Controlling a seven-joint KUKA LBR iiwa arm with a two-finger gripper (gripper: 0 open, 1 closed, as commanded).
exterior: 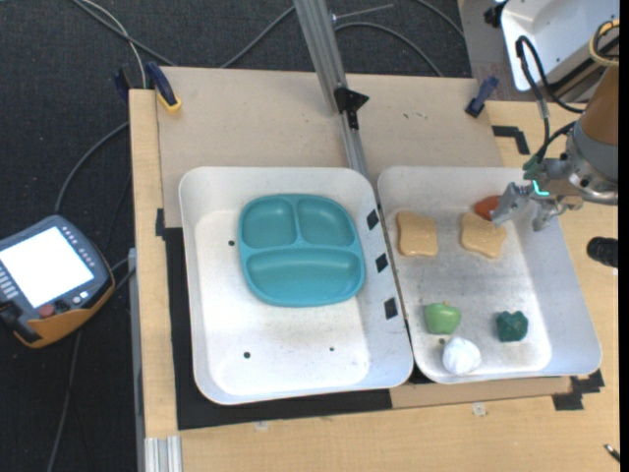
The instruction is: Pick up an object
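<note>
On the bench, two white bins sit side by side. Left bin (pixel 211 362) holds a teal divided plate (pixel 300 248) with three compartments, lying flat near its middle. Right bin (pixel 565 303) holds two tan bread-like pieces: one (pixel 417 234) near its left wall, the other (pixel 483 236) further right. Just beyond the second piece lies a small red-orange object (pixel 486 206), partly hidden by the gripper. Toward the near edge sit a green pepper-like item (pixel 442 317), a white object (pixel 460 355) just beside it, and a dark green piece (pixel 510 326). Reaching from the right, the gripper (pixel 526 205) hovers over the right bin's far side with its fingers spread apart and nothing between them.
</note>
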